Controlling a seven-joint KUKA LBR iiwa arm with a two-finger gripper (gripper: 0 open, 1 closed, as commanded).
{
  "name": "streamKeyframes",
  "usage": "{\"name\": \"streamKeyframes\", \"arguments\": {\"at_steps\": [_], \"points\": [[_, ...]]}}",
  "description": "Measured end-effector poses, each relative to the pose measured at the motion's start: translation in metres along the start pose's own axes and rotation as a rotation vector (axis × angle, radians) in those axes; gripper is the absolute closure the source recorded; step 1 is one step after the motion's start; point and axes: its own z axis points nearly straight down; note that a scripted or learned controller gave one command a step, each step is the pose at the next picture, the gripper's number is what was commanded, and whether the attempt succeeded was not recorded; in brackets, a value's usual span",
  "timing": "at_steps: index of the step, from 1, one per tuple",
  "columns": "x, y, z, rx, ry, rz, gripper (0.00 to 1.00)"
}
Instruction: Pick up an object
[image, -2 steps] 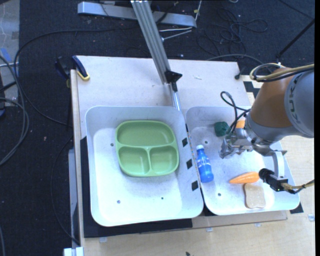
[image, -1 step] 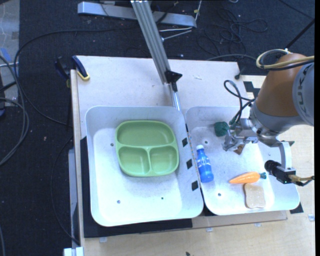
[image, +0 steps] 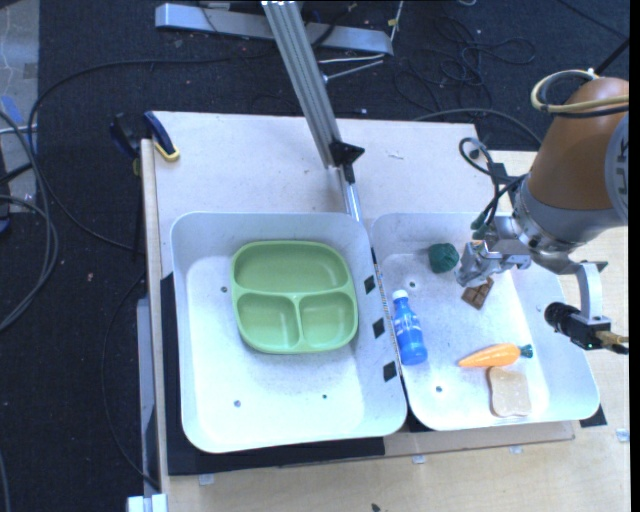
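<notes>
Small brown block (image: 480, 294) is lying in the right white bin (image: 560, 400), unlifted; we are seeing the gripper (image: 472, 270) poised above it, grasp pending.

Small brown block (image: 479, 294) in right bin, tilted, just under tool (image: 474, 272).

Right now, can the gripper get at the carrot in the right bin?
Probably yes. The carrot lies in the open, with a gap between it and the bottle. The gripper hangs over the same bin, over a small brown piece. The bread lies close beside the carrot and could crowd a finger.
</notes>
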Motion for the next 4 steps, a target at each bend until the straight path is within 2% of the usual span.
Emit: {"name": "streamKeyframes", "arguments": {"at_steps": [1, 3, 4], "points": [[0.0, 0.001, -0.045, 0.0, 0.0, 0.0, 1.0], [0.091, 0.009, -0.034, 0.002, 0.002, -0.005, 1.0], [0.148, 0.015, -0.018, 0.005, 0.001, -0.004, 1.0]]}}
